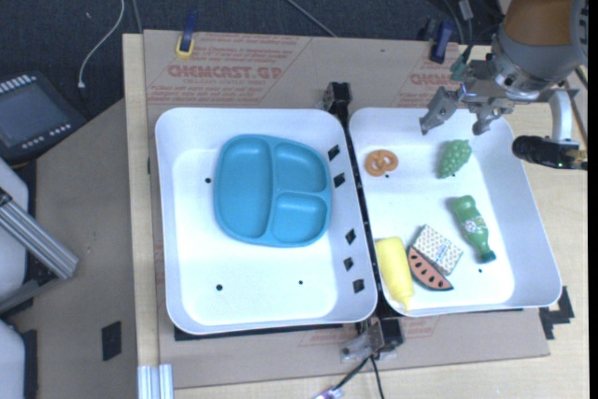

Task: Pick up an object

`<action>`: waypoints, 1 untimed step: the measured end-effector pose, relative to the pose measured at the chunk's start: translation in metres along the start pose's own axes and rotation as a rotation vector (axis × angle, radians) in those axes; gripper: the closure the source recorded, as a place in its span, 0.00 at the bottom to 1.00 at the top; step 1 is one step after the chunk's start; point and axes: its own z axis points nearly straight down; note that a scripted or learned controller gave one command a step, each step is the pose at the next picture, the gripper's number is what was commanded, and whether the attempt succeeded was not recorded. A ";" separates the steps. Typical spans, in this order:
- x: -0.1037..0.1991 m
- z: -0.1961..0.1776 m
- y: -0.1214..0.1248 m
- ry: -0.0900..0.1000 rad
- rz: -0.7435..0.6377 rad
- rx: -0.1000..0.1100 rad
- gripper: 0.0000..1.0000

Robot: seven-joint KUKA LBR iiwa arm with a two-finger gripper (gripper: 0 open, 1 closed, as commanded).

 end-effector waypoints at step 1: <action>0.000 -0.008 0.002 -0.002 -0.003 -0.013 0.00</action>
